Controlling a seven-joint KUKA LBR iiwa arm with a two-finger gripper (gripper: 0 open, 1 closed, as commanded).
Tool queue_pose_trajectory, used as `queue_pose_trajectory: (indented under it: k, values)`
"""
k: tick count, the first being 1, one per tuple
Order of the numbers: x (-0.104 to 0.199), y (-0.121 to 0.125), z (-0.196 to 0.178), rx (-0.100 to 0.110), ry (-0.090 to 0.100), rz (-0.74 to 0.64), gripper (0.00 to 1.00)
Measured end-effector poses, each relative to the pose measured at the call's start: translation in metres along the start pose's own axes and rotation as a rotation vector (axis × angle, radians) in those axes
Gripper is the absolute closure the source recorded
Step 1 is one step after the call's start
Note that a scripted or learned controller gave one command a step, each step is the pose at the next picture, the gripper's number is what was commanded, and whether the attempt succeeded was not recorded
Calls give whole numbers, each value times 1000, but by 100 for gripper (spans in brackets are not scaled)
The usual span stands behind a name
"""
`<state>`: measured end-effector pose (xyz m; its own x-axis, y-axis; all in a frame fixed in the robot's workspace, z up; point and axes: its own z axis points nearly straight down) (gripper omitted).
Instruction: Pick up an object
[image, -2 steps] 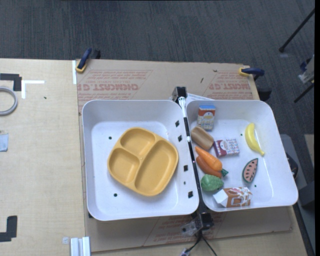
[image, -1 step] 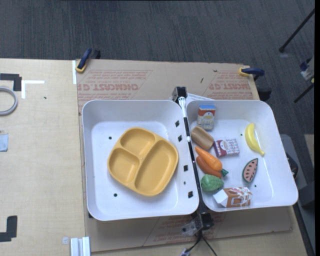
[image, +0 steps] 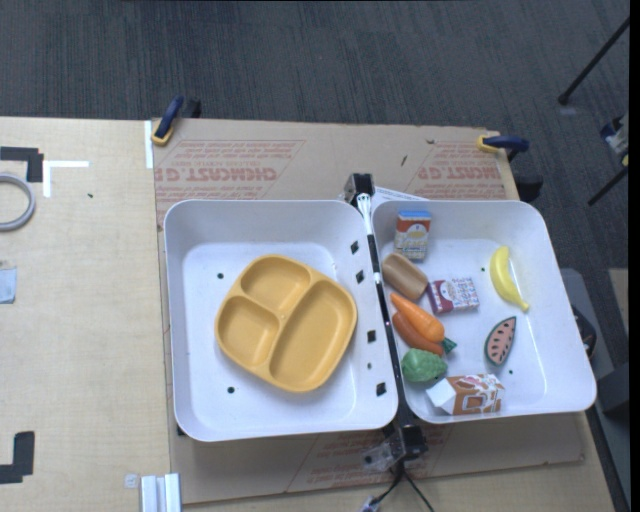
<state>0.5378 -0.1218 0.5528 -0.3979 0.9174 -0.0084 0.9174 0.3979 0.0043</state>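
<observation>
Left bin (image: 190, 330) holds a yellow divided plate (image: 286, 321). Right bin (image: 560, 330) holds the pickable stuff: small carton (image: 413, 233) at top, bread roll (image: 404, 272), red box (image: 453, 295), carrot (image: 419, 322), banana (image: 507, 277), watermelon slice (image: 500, 341), green vegetable (image: 423, 366), orange-white carton (image: 468, 394) at the bottom. Jaws state: cannot tell.

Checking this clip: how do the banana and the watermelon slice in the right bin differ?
The banana is plain yellow; the watermelon slice is red with dark seeds and a green rind. The banana is a long narrow curve, the slice a shorter, broader wedge. The banana lies farther from the camera than the slice. Both rest flat by the right bin's outer side, apart from each other.
</observation>
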Motion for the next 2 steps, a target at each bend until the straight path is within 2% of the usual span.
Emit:
queue_pose_trajectory:
  k: [2]
  values:
    - [-1,3,-19,-3,-5,-4,100]
